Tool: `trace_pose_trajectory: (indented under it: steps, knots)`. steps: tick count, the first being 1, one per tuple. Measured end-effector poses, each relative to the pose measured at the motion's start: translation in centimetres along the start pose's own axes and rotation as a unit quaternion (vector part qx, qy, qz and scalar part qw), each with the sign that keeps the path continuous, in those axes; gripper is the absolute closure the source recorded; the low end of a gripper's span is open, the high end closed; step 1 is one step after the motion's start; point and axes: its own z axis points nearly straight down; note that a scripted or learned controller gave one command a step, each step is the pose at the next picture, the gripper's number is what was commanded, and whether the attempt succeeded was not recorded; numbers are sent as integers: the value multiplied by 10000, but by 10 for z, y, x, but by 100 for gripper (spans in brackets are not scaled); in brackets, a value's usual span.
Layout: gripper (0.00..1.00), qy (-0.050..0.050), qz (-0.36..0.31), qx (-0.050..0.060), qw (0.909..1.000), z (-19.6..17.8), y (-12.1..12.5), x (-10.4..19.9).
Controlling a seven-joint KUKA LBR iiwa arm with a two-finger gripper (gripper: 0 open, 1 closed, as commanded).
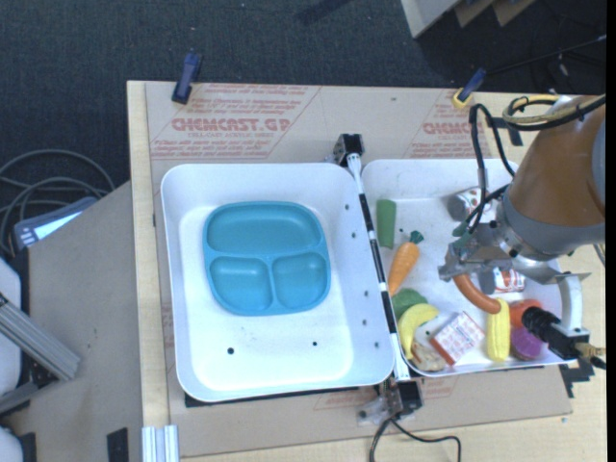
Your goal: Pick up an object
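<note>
The claw (469,269) hung low over the right bin (423,176), above a red sausage (478,295); its state could not be told. Toys were crowded there, with a carrot (404,263) near; a neighbouring toy might be caught instead.

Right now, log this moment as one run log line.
arm: over right bin | gripper: above hot dog | grasp: unconfirmed | left bin: blue tray
</note>
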Motion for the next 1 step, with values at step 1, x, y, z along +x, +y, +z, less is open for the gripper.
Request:
trace_pose_trajectory:
  steps: [1]
  knots:
    - [100,3,-2,0,10000,-43,-4,82]
